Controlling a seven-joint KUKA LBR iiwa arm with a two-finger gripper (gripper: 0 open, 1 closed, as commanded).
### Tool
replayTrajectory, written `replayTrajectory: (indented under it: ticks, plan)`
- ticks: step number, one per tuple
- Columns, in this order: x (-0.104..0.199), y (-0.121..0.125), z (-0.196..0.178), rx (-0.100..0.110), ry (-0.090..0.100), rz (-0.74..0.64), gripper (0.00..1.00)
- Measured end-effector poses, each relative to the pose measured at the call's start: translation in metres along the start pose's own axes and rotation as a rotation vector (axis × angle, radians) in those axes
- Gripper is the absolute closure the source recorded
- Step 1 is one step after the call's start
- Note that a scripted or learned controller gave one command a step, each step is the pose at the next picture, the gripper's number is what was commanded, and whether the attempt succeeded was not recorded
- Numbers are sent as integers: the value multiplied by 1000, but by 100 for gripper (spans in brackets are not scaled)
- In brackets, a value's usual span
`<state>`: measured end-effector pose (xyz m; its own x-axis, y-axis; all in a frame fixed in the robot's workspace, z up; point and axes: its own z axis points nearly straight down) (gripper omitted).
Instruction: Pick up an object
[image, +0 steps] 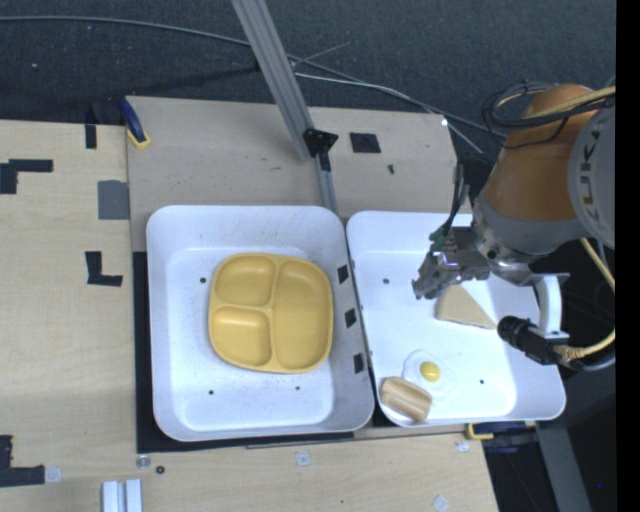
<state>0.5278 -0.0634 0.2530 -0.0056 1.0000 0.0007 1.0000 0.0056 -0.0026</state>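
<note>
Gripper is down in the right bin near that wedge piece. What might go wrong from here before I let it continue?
1. The gripper sits at the edge of the tan wedge, not centred over it, so a close may just nudge it aside.
2. The wedge looks flat and thin, which may be hard to pinch.
3. The fried egg and bread roll lie close together near the right bin's front corner; a sweep could push them together.

The table (230, 160) was pale wood with dark tape marks. Directly on it sat two shallow white bins side by side: the right bin (395, 240) lay beneath the end effector (432, 282), the left bin (180, 300) well to its left.
</note>
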Motion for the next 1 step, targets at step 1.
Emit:
replayTrajectory:
  ticks: [1]
  plan:
    - [47,2,-1,-1,0,0,100]
